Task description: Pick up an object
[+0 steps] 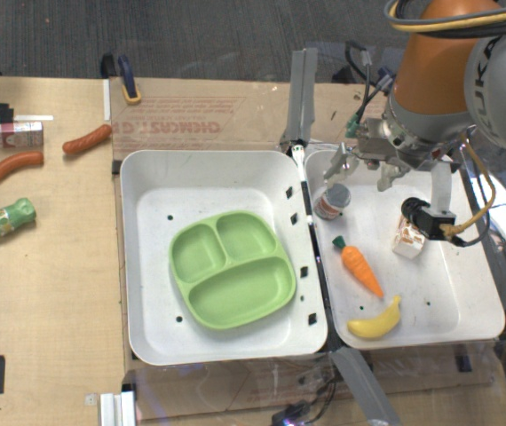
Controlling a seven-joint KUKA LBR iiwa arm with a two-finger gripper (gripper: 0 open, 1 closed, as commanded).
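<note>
My gripper [360, 171] hangs over the back of the right bin [466, 327], open, with nothing between its fingers [337, 162]. Just below its left finger a small round can [331, 201] lies by the bin's left wall. An orange carrot [360, 269] with a green top lies in the bin's middle, and a yellow banana [375, 319] rests near the front wall. A small white carton [410, 236] stands to the right of the carrot, below the arm's black cable fitting.
The left bin [146, 327] holds a green divided plate [233, 269]. On the bench to the left lie two sausages [87, 139] [15, 164], a small box [19, 133] and a green bottle [3, 220]. A cardboard sheet [191, 118] lies behind the bins.
</note>
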